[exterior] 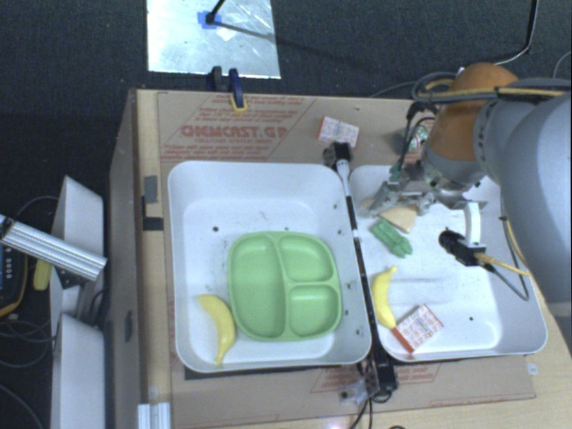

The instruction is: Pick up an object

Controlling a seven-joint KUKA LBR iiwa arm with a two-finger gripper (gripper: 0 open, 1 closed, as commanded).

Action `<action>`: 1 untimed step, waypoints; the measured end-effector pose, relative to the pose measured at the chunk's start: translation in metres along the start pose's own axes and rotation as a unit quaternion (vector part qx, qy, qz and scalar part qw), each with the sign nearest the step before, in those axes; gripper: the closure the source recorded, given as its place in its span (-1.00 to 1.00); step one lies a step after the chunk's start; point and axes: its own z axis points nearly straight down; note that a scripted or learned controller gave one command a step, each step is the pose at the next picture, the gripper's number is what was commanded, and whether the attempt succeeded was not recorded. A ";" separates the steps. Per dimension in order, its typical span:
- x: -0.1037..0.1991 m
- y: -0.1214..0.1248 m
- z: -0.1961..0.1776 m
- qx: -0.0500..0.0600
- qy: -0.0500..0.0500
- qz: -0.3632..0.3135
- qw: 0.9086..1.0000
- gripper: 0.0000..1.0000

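Gripper (404, 199) low in right bin (514, 329), over tan block (399, 218) beside green piece (391, 237). Jaws' state: cannot tell. Nothing visibly lifted; judging grasp and lift both left.

Bench (223, 123) — brown board top. Directly on it: two white bins side by side, left bin (192, 239) and right bin (514, 324); small card (339, 131) near the far edge.
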 end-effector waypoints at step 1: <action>0.009 -0.023 0.000 0.001 0.000 0.001 1.000 -1.00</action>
